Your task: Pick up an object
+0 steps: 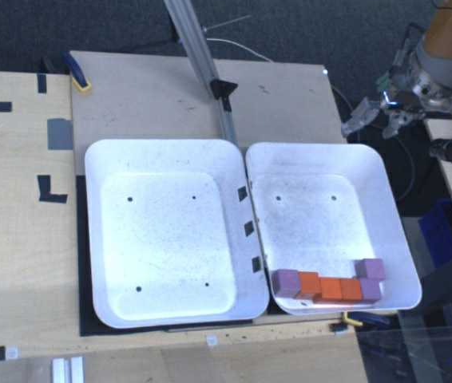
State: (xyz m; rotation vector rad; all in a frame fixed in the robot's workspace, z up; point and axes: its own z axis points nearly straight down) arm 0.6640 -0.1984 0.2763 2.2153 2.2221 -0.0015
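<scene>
Gripper [374, 112] outside; three purple blocks [287, 281], two orange blocks [331, 288].

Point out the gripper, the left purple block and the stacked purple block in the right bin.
gripper [367, 118]: camera view, midway between its fingertips, beyond the bin's far right corner.
left purple block [287, 282]: camera view, top face.
stacked purple block [370, 269]: camera view, top face.

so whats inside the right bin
Purple blocks and orange blocks are bunched along the near wall of the right bin. Whether more blocks hide beneath them cannot be seen.
</scene>
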